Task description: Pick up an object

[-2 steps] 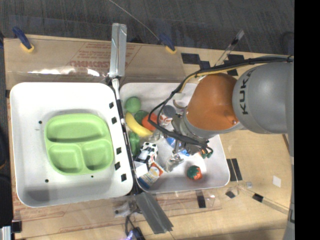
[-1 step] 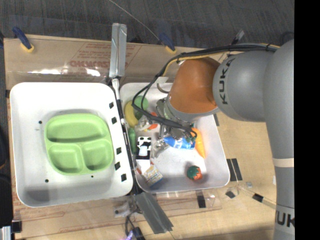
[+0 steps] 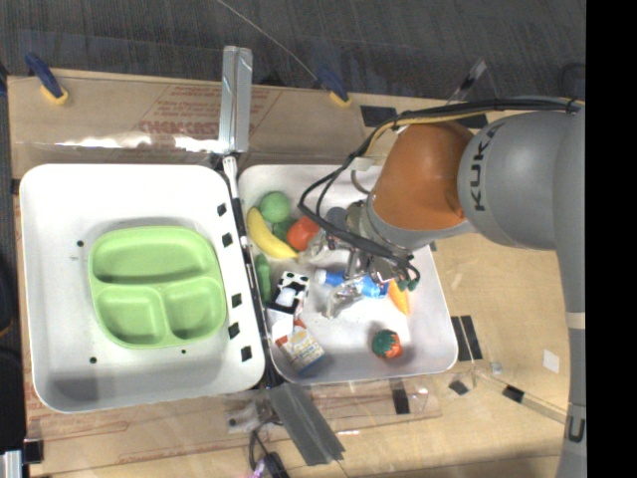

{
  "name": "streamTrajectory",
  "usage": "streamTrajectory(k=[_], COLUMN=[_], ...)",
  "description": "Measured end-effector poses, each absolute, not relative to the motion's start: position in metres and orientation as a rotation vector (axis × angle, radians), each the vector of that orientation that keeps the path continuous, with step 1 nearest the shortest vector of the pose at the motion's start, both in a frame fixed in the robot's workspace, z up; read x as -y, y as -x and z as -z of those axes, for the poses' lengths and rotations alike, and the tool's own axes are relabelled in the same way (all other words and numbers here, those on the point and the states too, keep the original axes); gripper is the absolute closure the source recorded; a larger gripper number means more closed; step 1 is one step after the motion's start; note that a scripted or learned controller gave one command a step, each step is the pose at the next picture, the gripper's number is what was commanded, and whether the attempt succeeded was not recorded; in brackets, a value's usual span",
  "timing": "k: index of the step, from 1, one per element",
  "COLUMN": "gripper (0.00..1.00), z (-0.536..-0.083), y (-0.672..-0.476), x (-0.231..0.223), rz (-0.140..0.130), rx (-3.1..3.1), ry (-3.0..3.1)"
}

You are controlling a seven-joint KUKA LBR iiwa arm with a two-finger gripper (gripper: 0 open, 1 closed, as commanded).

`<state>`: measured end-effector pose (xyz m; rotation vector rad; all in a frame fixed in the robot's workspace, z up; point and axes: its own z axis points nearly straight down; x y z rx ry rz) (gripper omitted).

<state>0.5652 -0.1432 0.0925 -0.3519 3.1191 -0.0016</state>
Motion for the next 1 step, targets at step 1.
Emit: streamTrajectory(k=[1], gripper=[0.0], z=[-0.0941], y=[-0.5952], x=[0.105], rz=[0.015], rx=[-3.137], ry=[0.004])
